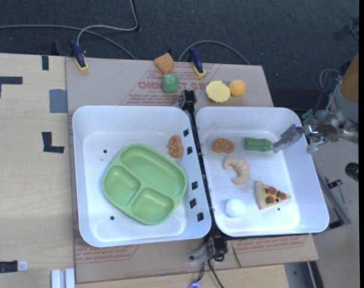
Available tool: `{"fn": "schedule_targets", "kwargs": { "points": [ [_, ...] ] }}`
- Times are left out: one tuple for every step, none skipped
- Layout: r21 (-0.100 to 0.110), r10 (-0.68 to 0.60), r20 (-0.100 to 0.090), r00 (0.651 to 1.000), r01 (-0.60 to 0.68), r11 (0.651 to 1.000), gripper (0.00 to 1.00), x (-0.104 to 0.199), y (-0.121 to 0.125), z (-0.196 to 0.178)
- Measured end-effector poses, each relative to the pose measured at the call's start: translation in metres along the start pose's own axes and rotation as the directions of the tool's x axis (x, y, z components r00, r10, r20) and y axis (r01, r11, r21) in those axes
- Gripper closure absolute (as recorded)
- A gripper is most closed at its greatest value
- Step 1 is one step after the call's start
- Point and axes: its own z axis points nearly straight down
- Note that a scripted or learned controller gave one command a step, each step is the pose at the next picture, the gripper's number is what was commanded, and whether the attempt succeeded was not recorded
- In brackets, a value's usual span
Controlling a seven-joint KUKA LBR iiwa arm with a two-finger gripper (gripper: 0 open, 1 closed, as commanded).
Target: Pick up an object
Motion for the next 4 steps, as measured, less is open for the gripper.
{"fn": "schedule_targets", "kwargs": {
  "points": [
    [0.004,-0.001,-0.002,1.000,0.001,1.000,0.00,0.050,0.037,0.126],
    [-0.002,0.001,0.001,1.000,-0.001,1.000,0.00,0.069,0.026,0.185],
    [-0.006,0.001,0.003,1.000,-0.001,1.000,1.00,0.068,0.027,0.175],
    [-0.001,-0.002,-0.001,1.000,0.002,1.000,1.00,0.154,0.035,0.087]
  ]
}}
